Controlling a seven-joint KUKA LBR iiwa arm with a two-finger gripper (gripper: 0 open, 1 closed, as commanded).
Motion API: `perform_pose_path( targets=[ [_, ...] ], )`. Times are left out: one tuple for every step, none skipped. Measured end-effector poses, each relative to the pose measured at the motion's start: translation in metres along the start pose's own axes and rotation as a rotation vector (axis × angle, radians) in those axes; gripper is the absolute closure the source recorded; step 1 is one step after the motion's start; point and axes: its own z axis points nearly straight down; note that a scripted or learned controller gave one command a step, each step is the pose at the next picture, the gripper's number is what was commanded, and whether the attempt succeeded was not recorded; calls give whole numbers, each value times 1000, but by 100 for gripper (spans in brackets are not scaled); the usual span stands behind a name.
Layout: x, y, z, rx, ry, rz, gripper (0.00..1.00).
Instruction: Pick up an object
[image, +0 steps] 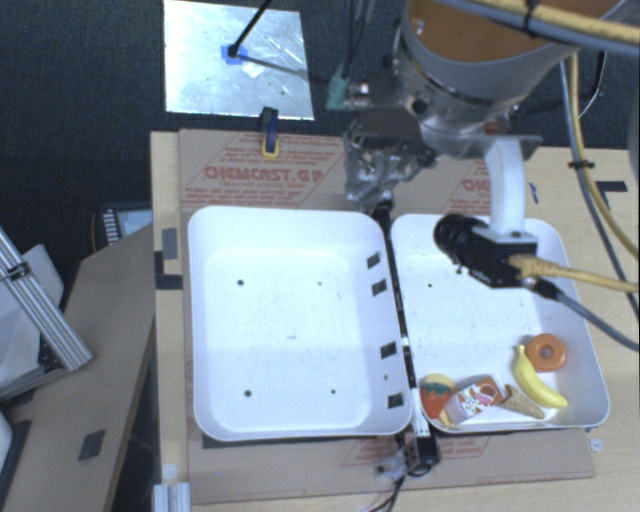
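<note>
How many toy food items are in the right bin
5, all along the right bin's near edge: doughnut, banana, cone, snack packet, and tomato at the corner. Another could be hidden underneath these.

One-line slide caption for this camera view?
Arm's claw hovers above the bins' far edge; banana and other toys cluster in right bin.

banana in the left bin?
No. The banana lies in the right bin, near its front corner beside the orange ring.
</note>
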Motion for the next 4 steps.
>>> perform_pose_path(
  targets=[
    [0,0,-11,-1,1,-7,100],
    [1,1,-22,-3,2,-13,100],
    [1,1,-33,-4,3,-20,100],
    [1,1,-44,-6,4,-26,100]
  ],
)
